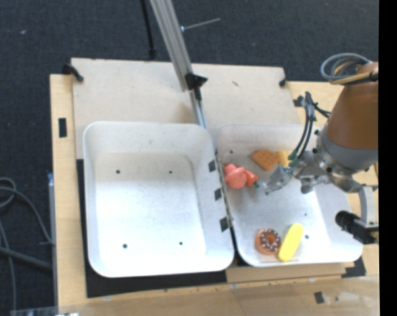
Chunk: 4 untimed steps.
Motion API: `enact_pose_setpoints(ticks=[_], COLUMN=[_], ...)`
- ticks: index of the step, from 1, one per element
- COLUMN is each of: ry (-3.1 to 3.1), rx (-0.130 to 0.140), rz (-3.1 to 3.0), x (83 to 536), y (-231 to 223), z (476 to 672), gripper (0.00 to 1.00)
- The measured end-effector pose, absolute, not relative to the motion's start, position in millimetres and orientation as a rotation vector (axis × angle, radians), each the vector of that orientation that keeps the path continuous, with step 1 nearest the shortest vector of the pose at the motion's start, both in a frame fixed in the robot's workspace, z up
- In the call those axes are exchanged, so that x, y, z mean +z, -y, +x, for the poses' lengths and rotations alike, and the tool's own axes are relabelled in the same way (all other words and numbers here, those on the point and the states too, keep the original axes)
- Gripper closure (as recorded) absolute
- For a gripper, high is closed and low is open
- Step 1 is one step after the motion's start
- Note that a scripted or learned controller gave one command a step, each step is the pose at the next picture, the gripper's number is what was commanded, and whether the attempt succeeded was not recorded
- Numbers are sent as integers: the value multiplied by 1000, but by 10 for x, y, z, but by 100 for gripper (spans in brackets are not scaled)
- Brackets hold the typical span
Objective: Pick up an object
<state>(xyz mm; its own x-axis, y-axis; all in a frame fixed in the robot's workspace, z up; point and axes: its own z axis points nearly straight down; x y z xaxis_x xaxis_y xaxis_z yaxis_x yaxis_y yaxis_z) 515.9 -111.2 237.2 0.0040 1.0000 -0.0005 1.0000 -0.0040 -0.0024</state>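
Arm over the right bin, four small objects in it.

Nearest, by the front wall of the right bin [330, 259], a round chocolate-frosted doughnut [268, 241] lies touching a smooth yellow oblong block [291, 242]. Farther in, the jaws [272, 183] sit low over the speckled white floor; whether they are wide or narrow, I cannot tell. Just left of them lies a lumpy pink toy [237, 176], and beyond, a flat orange waffle-textured piece [268, 158]. The left bin [93, 176] sits alongside on the pale wooden bench [132, 87].
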Motion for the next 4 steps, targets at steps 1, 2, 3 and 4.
enact_pose_setpoints(ticks=[1, 2, 3, 4], ry=[2218, 2216, 2213, 2227], rx=[5, 6, -5, -5], rz=[-2223, -2223, -2237, -2224], x=[1841, 1275, 1420, 1866], y=[1194, 1105, 1123, 1157], z=[5230, 5205, 5234, 5300], gripper=[0, 0, 100, 100])
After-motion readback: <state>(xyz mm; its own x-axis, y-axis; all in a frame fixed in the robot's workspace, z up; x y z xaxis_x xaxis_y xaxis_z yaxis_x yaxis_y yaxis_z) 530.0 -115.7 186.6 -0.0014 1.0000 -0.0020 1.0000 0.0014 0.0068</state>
